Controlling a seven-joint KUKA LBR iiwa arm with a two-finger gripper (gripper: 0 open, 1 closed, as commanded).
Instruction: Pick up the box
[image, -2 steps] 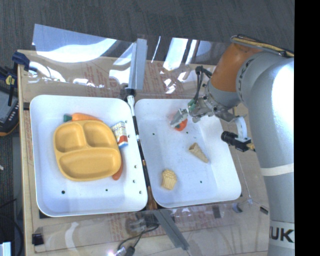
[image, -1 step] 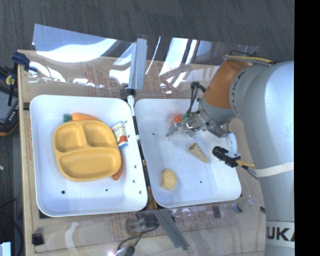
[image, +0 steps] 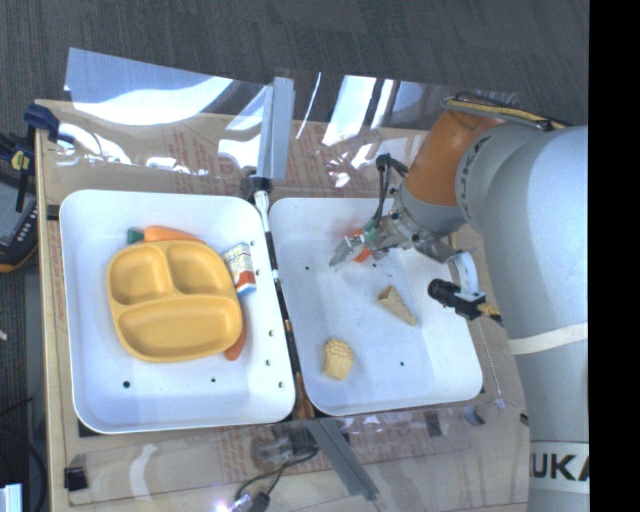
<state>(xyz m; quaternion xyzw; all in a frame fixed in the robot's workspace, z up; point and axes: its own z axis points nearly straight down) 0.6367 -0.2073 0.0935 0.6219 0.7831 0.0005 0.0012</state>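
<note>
You've got 2 white bins (image: 100, 400), yellow tray (image: 175, 300) w/ orange carrot (image: 165, 235) behind, white-red box (image: 240, 270), yellow corn (image: 338, 358), tan cone (image: 398, 304), grey arm (image: 530, 210) w/ orange band (image: 445, 165).

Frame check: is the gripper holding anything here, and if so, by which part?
Cannot be told. The gripper sits over the right bin; something small and red-orange shows at its tip, unresolved. The box lies apart, in the left bin.

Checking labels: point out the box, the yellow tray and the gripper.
box (image: 240, 270), camera view, its label face.
yellow tray (image: 176, 300), camera view, floor of its large compartment.
gripper (image: 350, 252), camera view, between its fingertips.
</note>
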